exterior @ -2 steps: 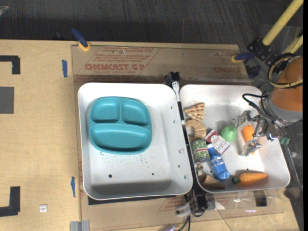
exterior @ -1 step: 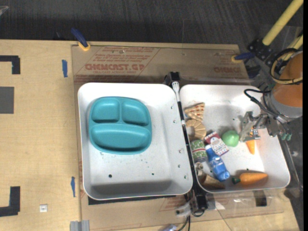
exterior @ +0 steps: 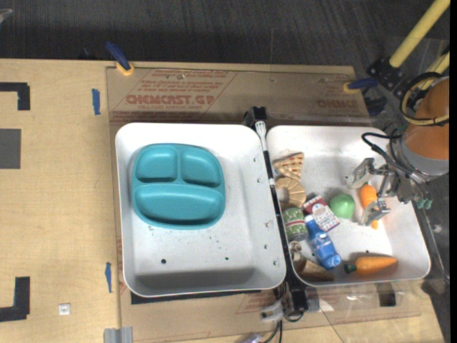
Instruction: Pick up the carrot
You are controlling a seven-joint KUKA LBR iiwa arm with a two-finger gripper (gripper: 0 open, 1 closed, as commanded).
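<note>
Cardboard-topped bench (exterior: pixel 57 191) — dark floor (exterior: pixel 214 13) behind

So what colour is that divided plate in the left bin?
Teal blue, the divided plate, seen clearly in the camera view.

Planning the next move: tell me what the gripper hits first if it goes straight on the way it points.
Most likely the small orange object right at the tip of the gripper, then the floor of the right bin. Depth is unclear from this slanted view.
</note>
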